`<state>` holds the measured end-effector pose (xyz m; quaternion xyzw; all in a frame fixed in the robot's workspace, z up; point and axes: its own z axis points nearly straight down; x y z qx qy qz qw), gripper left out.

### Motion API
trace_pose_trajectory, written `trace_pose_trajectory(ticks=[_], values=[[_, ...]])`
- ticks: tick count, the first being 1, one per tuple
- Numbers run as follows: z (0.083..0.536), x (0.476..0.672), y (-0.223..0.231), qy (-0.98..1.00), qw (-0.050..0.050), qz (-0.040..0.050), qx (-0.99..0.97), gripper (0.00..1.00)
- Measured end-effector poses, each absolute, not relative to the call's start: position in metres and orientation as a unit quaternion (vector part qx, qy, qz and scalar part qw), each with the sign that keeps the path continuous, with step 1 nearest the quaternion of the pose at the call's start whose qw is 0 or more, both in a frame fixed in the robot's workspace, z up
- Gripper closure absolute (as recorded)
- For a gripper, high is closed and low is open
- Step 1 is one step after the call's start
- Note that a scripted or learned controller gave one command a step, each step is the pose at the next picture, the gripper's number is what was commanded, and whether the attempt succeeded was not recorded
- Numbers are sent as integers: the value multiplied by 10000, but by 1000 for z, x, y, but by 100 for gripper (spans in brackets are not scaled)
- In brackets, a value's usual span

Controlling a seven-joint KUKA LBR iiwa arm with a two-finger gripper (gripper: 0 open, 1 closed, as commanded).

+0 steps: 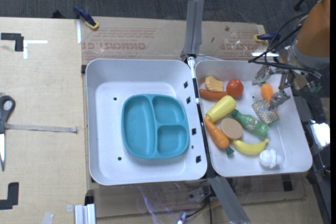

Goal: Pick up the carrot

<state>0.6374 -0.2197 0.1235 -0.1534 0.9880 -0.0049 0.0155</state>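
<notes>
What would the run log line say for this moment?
gripper: over right bin, upper right | carrot: lying at bin's left side, apart from gripper | grasp: not yet

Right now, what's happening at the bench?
The arm reaches in over the right bin, its gripper low near the far right side, next to a small orange piece. The carrot lies untouched at the bin's left side, between a yellow bottle and a banana. The left bin holds a blue divided plate. Nothing looks picked up yet.
</notes>
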Motion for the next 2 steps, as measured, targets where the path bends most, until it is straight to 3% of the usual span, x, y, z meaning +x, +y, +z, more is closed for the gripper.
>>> trace_pose_trajectory(ticks=[1,2], values=[[99,636,-223,9979,60,-19,-651,0],[111,638,-222,9978,101,-31,-658,100]])
